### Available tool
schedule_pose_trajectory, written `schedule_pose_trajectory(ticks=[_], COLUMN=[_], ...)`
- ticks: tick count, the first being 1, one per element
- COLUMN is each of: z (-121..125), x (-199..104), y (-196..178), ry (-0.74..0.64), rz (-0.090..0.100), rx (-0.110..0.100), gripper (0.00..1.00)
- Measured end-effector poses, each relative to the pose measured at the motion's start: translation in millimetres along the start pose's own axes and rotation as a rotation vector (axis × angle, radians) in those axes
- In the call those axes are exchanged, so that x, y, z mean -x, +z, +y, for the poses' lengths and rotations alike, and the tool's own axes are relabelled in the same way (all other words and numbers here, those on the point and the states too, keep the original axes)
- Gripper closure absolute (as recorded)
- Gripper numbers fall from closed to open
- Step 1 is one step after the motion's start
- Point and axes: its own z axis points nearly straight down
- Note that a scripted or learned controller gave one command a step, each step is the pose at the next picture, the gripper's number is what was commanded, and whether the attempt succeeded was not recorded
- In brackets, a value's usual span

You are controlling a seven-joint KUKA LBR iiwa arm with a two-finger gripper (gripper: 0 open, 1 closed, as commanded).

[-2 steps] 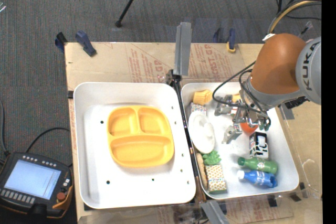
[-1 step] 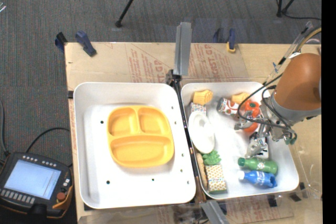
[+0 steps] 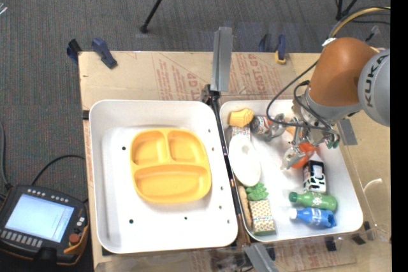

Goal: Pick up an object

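White letters reading "KU", the start of the maker's name, stood on the grey arm (image 3: 382, 87) at the right edge. Faded red print ran across the brown board (image 3: 172, 76) behind the bins, upside down and partly legible as "COST" with other letters too broken to read. Labels on the small packages were too small to read.

The grey arm (image 3: 376, 83) reaches in from the right, orange band above the wrist, hand (image 3: 298, 153) pointing down.
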Motion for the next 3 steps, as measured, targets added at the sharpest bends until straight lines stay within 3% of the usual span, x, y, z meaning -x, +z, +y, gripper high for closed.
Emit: schedule_pose_trajectory(ticks=[1,2,3], z=[-40.4,-18.5,-12.7], x=[-58.4,-132.3,-136.7], y=[-4.0,-4.2,-6.9], ry=[0.053,0.011,-0.017], rz=[-0.023,-0.032,-0.043], rx=[-0.006,-0.007,-0.016], gripper=[0.00,0.00,0.00])
